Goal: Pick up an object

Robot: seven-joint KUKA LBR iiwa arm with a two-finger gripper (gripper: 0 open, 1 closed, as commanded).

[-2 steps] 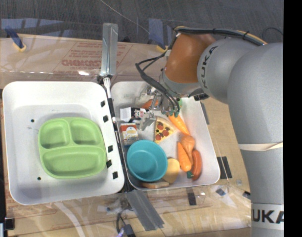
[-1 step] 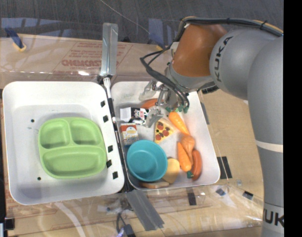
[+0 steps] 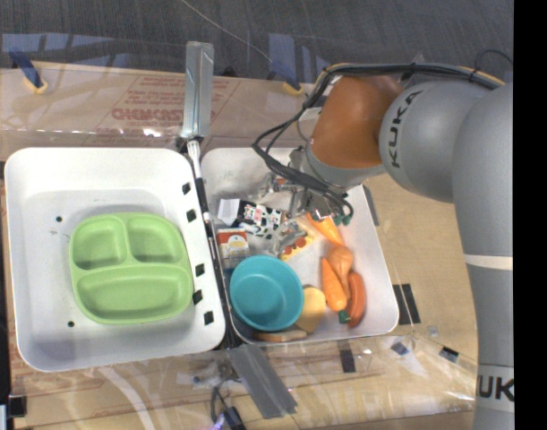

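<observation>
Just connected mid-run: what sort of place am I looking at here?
Likely a robotics lab bin-picking bench: two shallow white bins on a taped cardboard surface, plastic toy food like an orange carrot, and a green divided plate.

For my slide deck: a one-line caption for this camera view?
Grey KUKA arm's gripper down among toys beside a teal plastic bowl; green divided tray in the left bin.
</observation>
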